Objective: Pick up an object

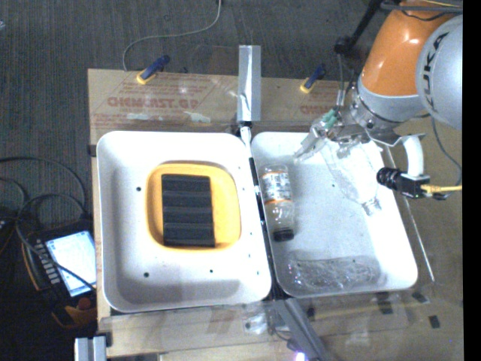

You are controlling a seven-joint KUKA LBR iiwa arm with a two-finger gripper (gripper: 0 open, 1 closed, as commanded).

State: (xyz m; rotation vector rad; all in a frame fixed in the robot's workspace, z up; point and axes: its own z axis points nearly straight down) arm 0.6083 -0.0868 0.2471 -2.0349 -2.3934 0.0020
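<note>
The table (150, 100) is a flat brown board carrying two shallow white bins side by side, with a metal strip between them at the far edge. The arm (409, 51), grey with a glossy orange band, reaches in over the table's far right corner.

The left bin (120, 224), smooth moulded plastic with rounded corners, holds a yellow tray (229, 209) at its centre, a soft-cornered rectangle with a black ribbed insert (186, 210) lying in it.

The right bin (391, 262) has a finely speckled floor. A crinkled clear plastic piece (331, 273) lies along its near edge. A clear plastic bottle (276, 201) with a paper label and a dark cap lies on its side against the bin's left wall, cap toward the near edge.

The end effector (331, 135) hangs above the far edge of the right bin. A transparent, wrinkled thing (353, 175) seems to trail down from it toward the bin's right side, but it is too faint to say whether it is pinched; whether the fingers are spread or pressed together I cannot tell.

As a judgement, the pick is not shown as finished: the bottle, the most graspable thing, rests untouched, well apart from the end effector. A secure grasp and lift remain to be confirmed.
</note>
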